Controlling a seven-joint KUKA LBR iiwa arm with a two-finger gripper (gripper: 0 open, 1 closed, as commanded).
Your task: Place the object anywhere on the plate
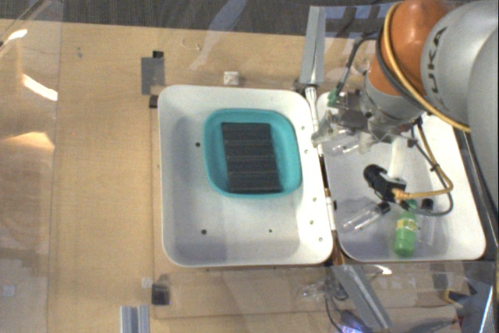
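Jaws first: whether mine are parted or pressed together I cannot tell, since my gripper [366, 213] shows here as no more than a pale, glassy blur low under the wrist, and I can make out nothing caught in it. The small green object [405, 236], stubby and rather bottle-shaped, lies just beside me and a little further toward the near corner of the right-hand bin [461, 191]; whether I am brushing it or hanging clear of it I cannot say. The teal plate [290, 161] sits well apart from me, over the wall between the bins, in the middle of the left-hand bin [234, 238], with a dark ridged panel [249, 157] covering most of its floor. As I judge it, the task is at its opening step: the pick is not made, and nothing of mine has reached the plate. The next move calls for centring over the green object, which is slightly off to my side, coming down around it and closing firmly. It looks round and may roll or squirt away toward the bin wall. Once it is held, I need a lift high enough to clear the wall, a carry across to the plate and a low release, because the ridges may let a round thing tip or roll.
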